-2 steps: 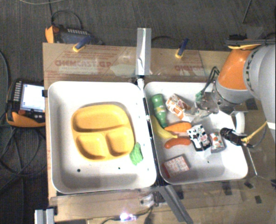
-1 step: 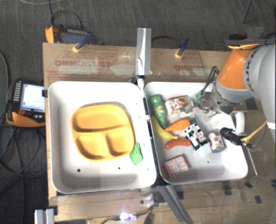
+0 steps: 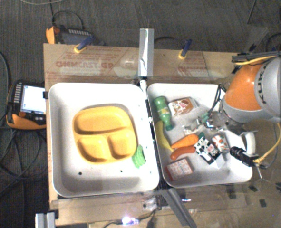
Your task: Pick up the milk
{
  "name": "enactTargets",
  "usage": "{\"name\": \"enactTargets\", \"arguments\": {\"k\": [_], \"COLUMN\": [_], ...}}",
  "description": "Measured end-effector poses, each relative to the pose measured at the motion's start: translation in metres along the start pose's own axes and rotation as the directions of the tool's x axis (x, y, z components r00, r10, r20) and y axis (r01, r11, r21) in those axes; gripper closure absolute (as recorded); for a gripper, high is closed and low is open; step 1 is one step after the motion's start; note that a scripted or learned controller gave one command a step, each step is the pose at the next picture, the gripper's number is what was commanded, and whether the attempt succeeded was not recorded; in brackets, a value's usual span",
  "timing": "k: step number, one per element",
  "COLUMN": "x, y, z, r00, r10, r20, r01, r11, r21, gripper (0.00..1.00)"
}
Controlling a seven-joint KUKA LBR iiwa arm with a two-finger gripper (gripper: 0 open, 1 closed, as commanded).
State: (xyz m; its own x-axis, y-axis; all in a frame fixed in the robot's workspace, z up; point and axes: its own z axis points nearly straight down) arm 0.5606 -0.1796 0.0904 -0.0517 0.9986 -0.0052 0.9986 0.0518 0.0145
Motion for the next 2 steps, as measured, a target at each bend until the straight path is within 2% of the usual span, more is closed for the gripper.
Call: {"name": "enactTargets", "arguments": {"k": [1, 2], "x": [-0.028, 0.021], "y": [-0.067, -0.01], "z": [-0.005, -0.044], "r00": [0.995, 0.999], "r10": [0.102, 0.032], "r20": [-0.011, -0.007], "r01": [-0.102, -0.032], "r11": [0.995, 0.999], "r21": [-0.009, 0.016], "gripper": [0.0, 0.0]}}
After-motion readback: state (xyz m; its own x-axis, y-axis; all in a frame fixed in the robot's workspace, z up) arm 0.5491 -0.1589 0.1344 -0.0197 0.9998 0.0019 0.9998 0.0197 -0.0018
